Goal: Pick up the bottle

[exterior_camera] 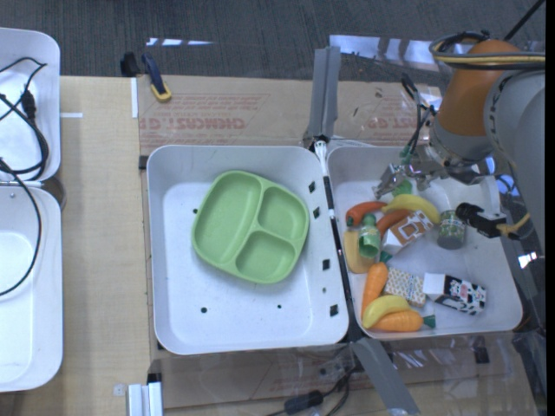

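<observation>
In the right bin [512, 315], green bottle [370, 237] lay below-left of the gripper [401, 178], long axis near upright in frame; finger state impossible to tell.

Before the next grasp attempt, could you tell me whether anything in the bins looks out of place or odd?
Nothing looks spilled or broken. The green plate sits skewed in the left bin, and the toy food is heaped together in the right bin, with the green bottle wedged among it.
</observation>
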Tool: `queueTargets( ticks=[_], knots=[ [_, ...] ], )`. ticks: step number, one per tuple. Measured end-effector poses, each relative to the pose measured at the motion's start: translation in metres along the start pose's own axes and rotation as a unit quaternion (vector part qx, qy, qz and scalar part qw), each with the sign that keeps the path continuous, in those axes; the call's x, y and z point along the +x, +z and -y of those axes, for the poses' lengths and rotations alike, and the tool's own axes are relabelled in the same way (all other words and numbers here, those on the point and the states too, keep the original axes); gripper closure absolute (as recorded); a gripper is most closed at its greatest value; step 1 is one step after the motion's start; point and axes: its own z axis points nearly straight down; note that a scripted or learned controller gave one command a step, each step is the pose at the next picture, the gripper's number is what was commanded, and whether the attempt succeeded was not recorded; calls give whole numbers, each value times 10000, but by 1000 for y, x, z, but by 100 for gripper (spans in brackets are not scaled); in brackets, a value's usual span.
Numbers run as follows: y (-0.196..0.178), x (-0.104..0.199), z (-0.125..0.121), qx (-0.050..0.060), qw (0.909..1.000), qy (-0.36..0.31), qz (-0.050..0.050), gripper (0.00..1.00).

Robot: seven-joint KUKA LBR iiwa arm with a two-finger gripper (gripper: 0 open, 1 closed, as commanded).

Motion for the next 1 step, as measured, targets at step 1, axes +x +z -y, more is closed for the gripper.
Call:
queueTargets(
  ticks=[1],
  knots=[
    [-18,10,9,7,9885,1509,-3,0]
  ],
)
